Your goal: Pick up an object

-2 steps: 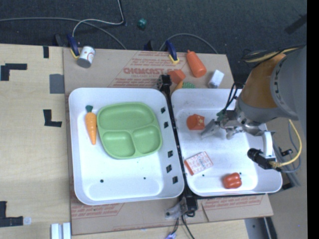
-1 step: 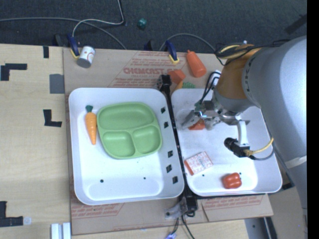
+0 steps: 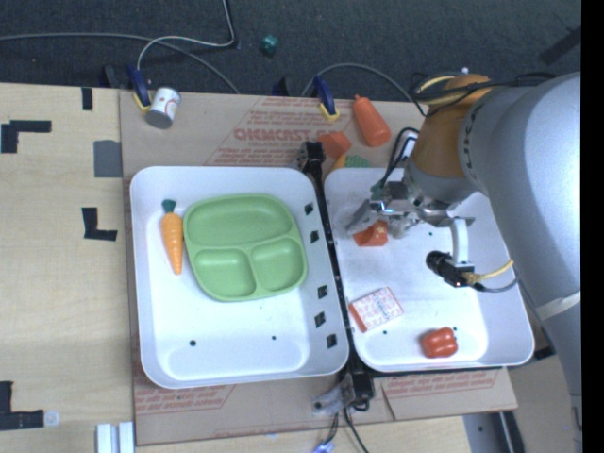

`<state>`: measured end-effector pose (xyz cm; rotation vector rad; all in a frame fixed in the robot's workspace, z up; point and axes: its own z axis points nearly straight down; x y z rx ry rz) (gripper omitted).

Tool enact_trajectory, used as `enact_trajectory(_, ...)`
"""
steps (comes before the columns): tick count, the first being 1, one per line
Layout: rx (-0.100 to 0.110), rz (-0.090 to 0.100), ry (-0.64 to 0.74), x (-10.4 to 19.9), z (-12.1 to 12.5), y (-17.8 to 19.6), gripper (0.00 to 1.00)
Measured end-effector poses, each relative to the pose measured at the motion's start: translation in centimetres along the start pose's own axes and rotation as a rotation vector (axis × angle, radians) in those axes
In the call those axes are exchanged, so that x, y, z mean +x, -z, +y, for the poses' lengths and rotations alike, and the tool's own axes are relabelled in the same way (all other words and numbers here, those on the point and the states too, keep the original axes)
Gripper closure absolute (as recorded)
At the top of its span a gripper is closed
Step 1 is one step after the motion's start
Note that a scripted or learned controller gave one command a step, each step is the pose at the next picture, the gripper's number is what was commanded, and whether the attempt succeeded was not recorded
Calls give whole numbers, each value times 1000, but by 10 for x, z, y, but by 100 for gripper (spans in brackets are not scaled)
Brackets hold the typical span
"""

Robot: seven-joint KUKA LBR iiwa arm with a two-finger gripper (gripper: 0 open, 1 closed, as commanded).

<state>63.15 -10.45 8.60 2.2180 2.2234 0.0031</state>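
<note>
— Reaching for the small orange-red object (image 3: 371, 236) in the right bin (image 3: 491, 343), is it?

— So I judge. The pincer (image 3: 382, 217) sits low over that bin's upper left part, just at the object's top edge. How far apart it stands I cannot tell — the wrist and its cables hide that — and nothing shows as held.

— Where does the object lie, exactly?

— Flat on the bin floor, near the wall the bin shares with the left bin (image 3: 151, 253), well apart from the red-patterned card (image 3: 376, 309) and the red piece (image 3: 438, 343) nearer the bin's front edge.

— What would make the grasp sound?

— Centring over the object before closing — it looks small and probably slippery, so an off-centre squeeze could squirt it aside. Come straight down, keep clear of that shared wall, and lift slowly.

— And the green tray (image 3: 247, 245)?

— In the left bin, with a toy carrot (image 3: 173, 240) beside it; no concern of this step.
</note>
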Motion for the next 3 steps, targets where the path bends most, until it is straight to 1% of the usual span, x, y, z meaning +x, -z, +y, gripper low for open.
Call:
enact_trajectory(1,-1,-1,1,0,0,10,100)
enact_trajectory(2,2,1,1,76,-45,98,100)
enact_trajectory(3,2,0,0,93,-44,133,100)
